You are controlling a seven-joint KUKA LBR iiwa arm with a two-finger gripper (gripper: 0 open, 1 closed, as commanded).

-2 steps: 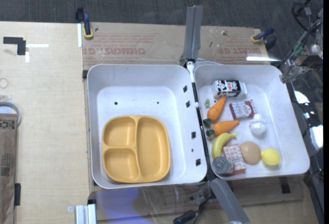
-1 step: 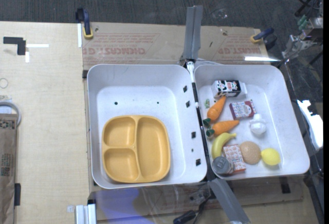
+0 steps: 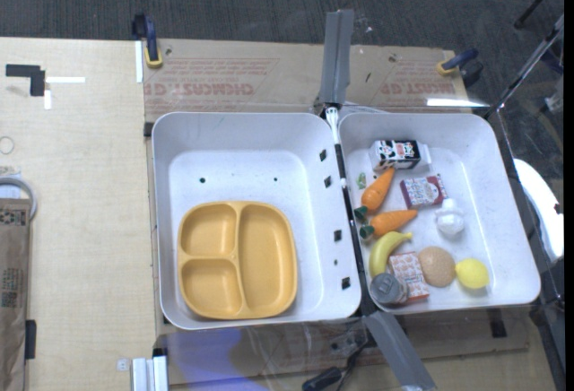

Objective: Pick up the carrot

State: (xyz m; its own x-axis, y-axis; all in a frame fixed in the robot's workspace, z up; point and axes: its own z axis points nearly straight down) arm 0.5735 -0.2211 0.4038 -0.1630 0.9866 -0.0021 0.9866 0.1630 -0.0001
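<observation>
Two carrots lie in the right bin (image 3: 484,147) near its left wall. One carrot (image 3: 378,188) points up and to the right, its tip close to a black-and-white milk carton (image 3: 397,152). The other carrot (image 3: 393,221) lies almost level just below it, with green leaves at its left end. A banana (image 3: 388,249) curves right under the second carrot.
The right bin also holds a small red packet (image 3: 422,191), a white egg-like object (image 3: 449,220), a tan bread roll (image 3: 437,265), a lemon (image 3: 472,273), a red carton (image 3: 408,275) and a grey can (image 3: 387,289). The left bin (image 3: 179,156) holds a yellow divided plate (image 3: 238,256).
</observation>
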